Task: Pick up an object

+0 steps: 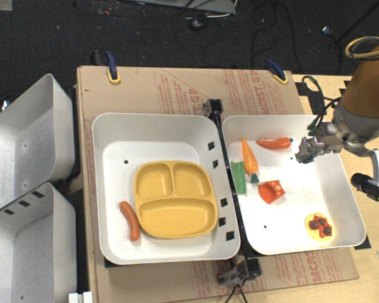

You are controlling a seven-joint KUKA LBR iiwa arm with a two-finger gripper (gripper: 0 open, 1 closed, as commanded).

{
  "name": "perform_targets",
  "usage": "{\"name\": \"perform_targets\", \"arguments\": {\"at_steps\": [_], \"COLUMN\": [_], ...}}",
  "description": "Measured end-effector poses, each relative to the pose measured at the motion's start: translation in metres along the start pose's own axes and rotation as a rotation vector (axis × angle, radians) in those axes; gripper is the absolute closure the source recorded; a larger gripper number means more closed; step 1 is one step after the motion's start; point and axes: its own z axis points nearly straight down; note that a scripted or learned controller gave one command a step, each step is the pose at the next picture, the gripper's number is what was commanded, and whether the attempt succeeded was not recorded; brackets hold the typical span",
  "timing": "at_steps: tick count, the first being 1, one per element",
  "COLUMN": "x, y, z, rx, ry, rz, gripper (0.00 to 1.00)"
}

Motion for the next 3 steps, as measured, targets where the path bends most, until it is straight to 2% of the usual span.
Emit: {"name": "perform_targets", "arguments": {"at_steps": [1,2,3], "x": [-0.004,0.051,0.113], "y": [0.008,0.009,0.013], "z": [-0.061,-0.069,-0.058], "rx": [-0.001,0.006,0.008], "ry": [-0.001,0.004,0.004], "rz": [-0.001,-0.005,-0.007], "gripper": [1.0,1.0,1.0]}}
